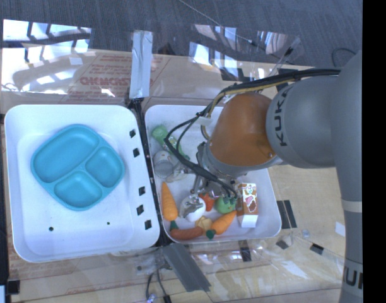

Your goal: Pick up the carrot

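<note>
In the right bin [180,115], an orange carrot [169,201] lies along the left wall with its tip pointing toward the front. A second orange carrot [223,221] with a green end lies slanted near the front wall. My gripper [194,202] reaches down between the two, just right of the first carrot, over a pale round toy [194,212]. The arm's orange band [240,131] covers the middle of the bin. Nothing can be seen held in the gripper.
A red-brown sausage [187,233] lies along the front wall. A small carton [248,204], a red toy [209,201] and a green toy [226,202] crowd the front right. A green piece [159,132] sits at the back left. The left bin [29,232] holds a blue divided plate [76,166].
</note>
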`<control>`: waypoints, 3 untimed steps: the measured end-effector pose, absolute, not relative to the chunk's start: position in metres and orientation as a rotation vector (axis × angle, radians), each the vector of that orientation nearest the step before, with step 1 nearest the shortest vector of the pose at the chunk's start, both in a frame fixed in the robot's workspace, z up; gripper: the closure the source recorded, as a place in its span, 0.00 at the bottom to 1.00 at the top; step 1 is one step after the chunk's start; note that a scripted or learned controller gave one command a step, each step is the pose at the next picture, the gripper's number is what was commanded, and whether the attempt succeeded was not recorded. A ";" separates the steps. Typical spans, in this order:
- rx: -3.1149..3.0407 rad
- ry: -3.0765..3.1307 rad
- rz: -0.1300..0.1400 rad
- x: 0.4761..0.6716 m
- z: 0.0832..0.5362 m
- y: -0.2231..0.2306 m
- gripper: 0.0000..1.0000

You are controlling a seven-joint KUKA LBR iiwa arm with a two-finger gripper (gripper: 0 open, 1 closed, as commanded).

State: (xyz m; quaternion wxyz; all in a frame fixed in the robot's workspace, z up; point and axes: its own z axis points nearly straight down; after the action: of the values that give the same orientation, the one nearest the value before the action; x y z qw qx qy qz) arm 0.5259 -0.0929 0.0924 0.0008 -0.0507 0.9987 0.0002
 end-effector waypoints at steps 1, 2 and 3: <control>-0.169 3.135 0.001 0.527 0.102 -0.091 1.00; -0.672 3.067 0.000 0.522 0.119 -0.106 1.00; -0.884 3.016 0.001 0.508 0.105 -0.131 1.00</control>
State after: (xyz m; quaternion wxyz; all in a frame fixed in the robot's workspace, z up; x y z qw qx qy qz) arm 0.5080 -0.1305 0.1049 -0.0004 -0.2813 0.9596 0.0004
